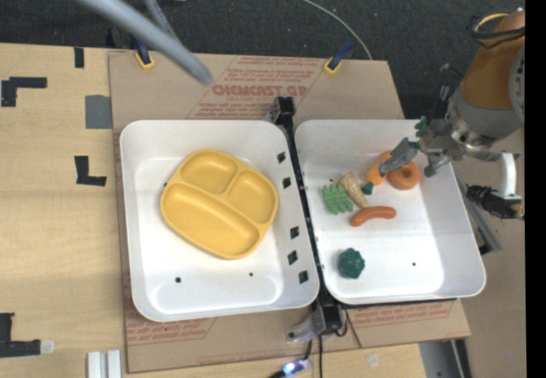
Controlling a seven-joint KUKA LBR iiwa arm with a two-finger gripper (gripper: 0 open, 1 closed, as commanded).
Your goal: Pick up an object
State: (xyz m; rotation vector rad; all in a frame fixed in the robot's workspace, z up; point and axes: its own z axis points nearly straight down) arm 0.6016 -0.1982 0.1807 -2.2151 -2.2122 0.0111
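The claw [415,154], fingers spread apart, hovers at the right bin's [444,223] far edge over an orange ring [403,177]. A carrot [376,170], corn [353,190], sausage [373,215] and green toys crowd just beside.

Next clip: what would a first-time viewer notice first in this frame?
Most likely the big yellow divided plate, lying alone in the left bin. Next, the cluster of small toy foods in the right bin: an orange ring, a red sausage, a green piece and a dark green lump. The pincer sits at the orange ring, reaching in from the right.
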